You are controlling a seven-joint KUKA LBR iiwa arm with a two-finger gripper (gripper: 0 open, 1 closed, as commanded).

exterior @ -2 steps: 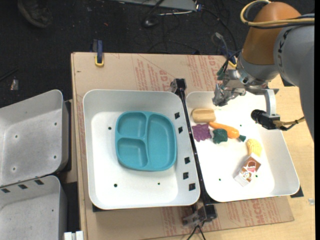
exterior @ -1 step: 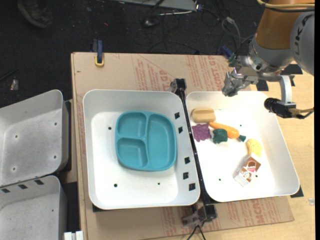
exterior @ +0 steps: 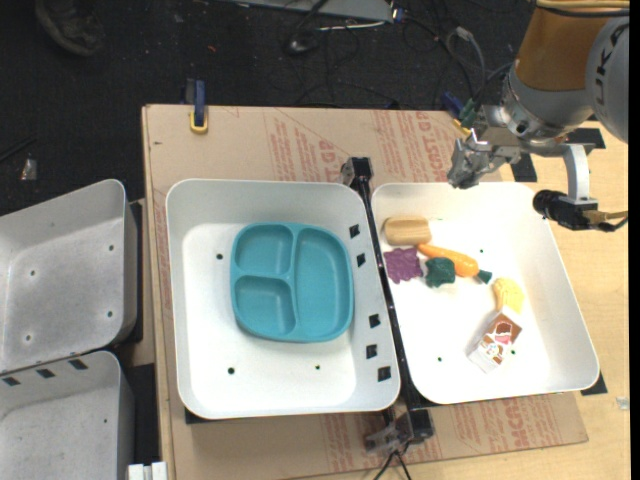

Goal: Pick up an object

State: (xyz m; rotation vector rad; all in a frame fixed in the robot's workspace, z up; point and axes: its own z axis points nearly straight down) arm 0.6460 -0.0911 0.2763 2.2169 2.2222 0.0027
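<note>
Toy food lies in the right bin (exterior: pixel 560 268): carrot (exterior: pixel 452 259) running left-right beside bread roll (exterior: pixel 407 231), small carton (exterior: pixel 497 341) tilted, its print unreadable. Gripper (exterior: pixel 466 173) hovers over the bin's back rim; its grip cannot be made out.

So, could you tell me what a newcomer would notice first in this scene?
Probably the teal divided plate, alone in the left bin. Next, the cluster of small toy foods in the right bin: a tan bread roll, an orange carrot and a purple piece. The gripper hangs above that bin's far edge.
</note>
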